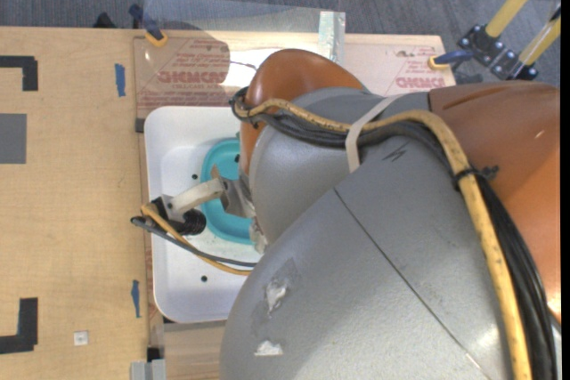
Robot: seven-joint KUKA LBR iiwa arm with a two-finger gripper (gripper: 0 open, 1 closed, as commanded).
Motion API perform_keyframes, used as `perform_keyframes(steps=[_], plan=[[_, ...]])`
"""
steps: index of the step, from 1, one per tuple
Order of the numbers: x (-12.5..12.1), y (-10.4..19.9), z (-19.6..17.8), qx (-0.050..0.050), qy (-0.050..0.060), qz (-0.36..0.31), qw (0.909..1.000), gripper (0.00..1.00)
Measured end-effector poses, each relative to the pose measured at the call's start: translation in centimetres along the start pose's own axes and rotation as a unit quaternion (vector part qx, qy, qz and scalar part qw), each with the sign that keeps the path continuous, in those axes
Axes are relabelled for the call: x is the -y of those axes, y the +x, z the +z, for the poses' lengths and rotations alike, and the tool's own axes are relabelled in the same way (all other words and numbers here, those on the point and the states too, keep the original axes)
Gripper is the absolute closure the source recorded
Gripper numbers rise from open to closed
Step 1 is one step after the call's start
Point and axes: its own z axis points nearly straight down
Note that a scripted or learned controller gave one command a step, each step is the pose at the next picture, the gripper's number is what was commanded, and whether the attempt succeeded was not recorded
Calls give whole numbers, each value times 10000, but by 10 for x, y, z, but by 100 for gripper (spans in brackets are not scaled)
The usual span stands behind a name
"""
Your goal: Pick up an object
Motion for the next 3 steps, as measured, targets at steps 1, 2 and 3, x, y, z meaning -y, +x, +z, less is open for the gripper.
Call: perform_keyframes(steps=[1,2,3], plan=[[-9,6,-178,-71,38,305,9995,100],[-6,1,-86,2,-10,295,9996,100],[-16,56,-164,-38,1,-257,9997,100]])
